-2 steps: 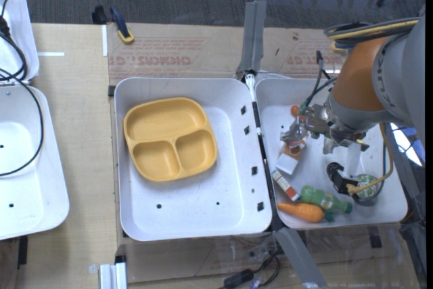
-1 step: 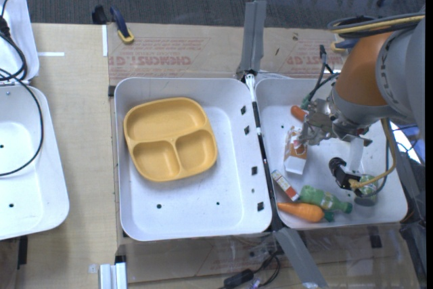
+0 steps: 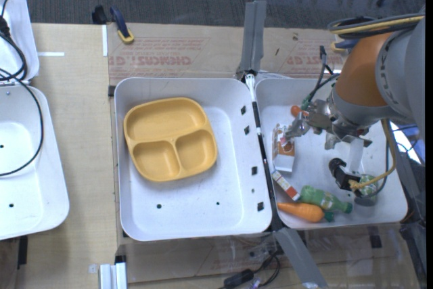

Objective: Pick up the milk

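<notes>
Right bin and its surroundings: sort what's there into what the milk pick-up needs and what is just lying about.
For the job:
- milk carton, left part of the right bin
- pincer, just above the carton

Lying about:
- carrot
- green bottle
- yellow divided plate, in the left bin

You see the arm (image 3: 379, 71) cut off at the right edge, and its bulk hides the back right corner of the right bin (image 3: 318, 86). You cannot make out how the gripper (image 3: 295, 128) stands; its tips blur into cables just above the milk (image 3: 284, 149). The print on the milk is too small to read. A small orange thing (image 3: 295, 109) by the wrist is too small to name. At the left edge, a white tray (image 3: 27, 166) is cut off.
</notes>
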### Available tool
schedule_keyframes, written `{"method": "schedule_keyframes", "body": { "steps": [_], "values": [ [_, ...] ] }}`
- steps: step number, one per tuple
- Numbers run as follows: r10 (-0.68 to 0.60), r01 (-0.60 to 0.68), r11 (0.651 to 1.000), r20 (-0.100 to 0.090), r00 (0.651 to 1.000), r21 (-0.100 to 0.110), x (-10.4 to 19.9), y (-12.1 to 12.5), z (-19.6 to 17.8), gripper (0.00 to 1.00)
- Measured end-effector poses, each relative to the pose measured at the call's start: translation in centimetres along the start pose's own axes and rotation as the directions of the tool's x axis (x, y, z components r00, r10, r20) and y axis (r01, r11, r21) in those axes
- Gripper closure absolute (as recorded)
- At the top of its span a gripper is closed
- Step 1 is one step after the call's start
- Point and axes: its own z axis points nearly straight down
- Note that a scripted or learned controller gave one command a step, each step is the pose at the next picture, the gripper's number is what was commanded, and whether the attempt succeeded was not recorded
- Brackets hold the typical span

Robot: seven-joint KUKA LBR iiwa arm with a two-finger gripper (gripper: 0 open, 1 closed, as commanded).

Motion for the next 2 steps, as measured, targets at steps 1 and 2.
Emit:
{"method": "schedule_keyframes", "body": {
  "steps": [1,2],
  "values": [
    [0.042,-0.042,0.999,0.001,0.999,0.001,0.5,2.1,1.6,0.00],
    [0.237,-0.237,0.971,0.003,0.971,-0.005,-5.1,8.3,1.6,0.00]
  ]
}}
